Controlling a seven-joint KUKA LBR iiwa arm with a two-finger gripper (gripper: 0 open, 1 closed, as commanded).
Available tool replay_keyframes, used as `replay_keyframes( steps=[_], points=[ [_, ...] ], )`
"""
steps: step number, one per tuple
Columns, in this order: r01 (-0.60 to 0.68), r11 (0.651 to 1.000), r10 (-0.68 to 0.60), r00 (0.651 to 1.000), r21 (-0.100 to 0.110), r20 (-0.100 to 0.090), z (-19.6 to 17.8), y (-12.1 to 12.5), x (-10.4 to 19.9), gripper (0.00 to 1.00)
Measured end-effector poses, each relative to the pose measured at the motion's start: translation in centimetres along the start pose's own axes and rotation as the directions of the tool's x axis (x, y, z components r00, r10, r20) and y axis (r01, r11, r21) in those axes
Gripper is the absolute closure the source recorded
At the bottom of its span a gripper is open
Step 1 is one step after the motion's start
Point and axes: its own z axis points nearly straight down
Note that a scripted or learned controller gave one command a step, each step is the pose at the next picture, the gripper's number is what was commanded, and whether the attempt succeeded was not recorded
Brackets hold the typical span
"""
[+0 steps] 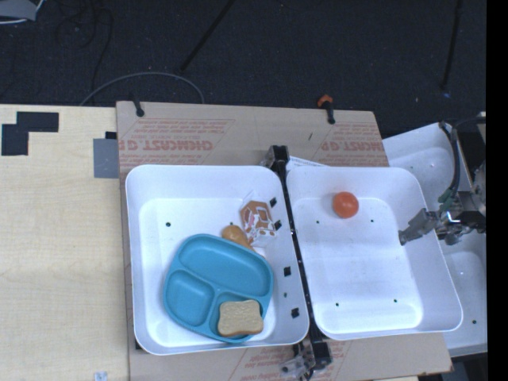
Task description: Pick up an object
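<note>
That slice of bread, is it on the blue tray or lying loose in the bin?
On the tray: the bread lies in the blue tray's near corner compartment.

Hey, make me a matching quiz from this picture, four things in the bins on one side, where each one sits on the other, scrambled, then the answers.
Things:
1. orange ball
2. blue divided plate
3. slice of bread
4. pincer

Places:
A. in the left bin, lying flat on its floor
B. over the right bin's right rim
C. in the right bin, near its far wall
D. in a compartment of the plate, near side

Pairs: 1-C, 2-A, 3-D, 4-B
</note>
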Motion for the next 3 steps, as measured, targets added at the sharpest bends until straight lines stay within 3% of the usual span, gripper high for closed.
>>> replay_keyframes(
  steps=[1,3],
  points=[
    [0.003,1.0,-0.003,1.0,-0.01,0.002,-0.6,0.2,0.0,0.0],
    [0.003,1.0,-0.003,1.0,-0.005,-0.001,12.0,-0.5,-0.2,0.0]
  ],
)
